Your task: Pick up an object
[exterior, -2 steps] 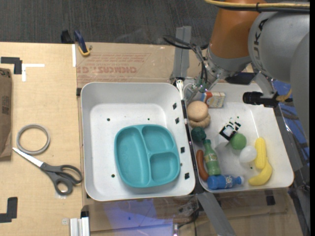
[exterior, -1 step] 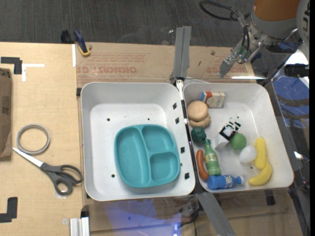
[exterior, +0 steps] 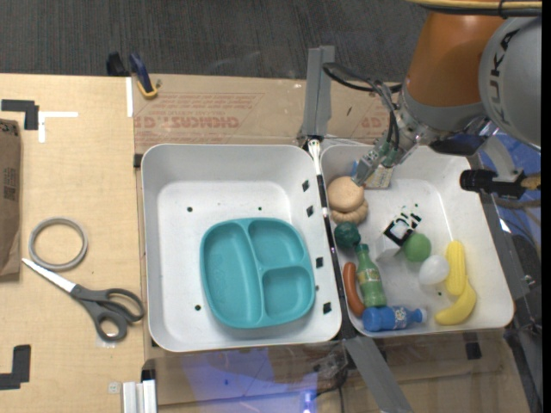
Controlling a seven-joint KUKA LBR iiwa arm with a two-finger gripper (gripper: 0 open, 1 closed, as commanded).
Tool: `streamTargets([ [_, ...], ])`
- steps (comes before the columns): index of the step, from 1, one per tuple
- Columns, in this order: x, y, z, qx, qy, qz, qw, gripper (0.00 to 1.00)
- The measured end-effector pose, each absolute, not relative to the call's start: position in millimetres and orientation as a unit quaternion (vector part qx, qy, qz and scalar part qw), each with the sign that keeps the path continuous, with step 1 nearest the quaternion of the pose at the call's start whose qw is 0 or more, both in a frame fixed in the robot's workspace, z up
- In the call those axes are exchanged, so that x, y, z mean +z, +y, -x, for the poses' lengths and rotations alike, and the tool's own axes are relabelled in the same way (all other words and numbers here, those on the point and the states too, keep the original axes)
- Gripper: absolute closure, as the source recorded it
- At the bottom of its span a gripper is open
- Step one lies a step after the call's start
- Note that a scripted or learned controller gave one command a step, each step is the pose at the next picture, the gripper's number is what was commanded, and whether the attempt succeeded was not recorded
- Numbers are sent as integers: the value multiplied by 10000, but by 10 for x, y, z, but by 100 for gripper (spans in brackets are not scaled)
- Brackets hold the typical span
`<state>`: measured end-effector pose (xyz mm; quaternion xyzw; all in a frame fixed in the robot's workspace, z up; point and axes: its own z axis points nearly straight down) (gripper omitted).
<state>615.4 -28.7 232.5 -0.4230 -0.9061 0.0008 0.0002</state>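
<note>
Nothing is being held by the gripper (exterior: 379, 167), whose opening cannot be told; it is being poised just above the burger (exterior: 347, 196), with the other toys lying below it, so the pick is being left undone

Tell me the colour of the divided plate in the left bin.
Teal, a light blue-green all over; the divided plate shows plainly in the camera view.

Arm (exterior: 482, 50) cut off at right edge; claw (exterior: 379, 169) fingers indistinct.
</note>
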Motion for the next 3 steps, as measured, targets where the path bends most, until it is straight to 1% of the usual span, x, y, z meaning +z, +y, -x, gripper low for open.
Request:
streamTargets([
  [1,2176,161,-6501,6,-8880,4598,-6,100],
  [2,2989,-365,-6533,3,-9319,3627,-22,100],
  [3,2409,-107,-5997,5,-9263,3769,0,100],
])
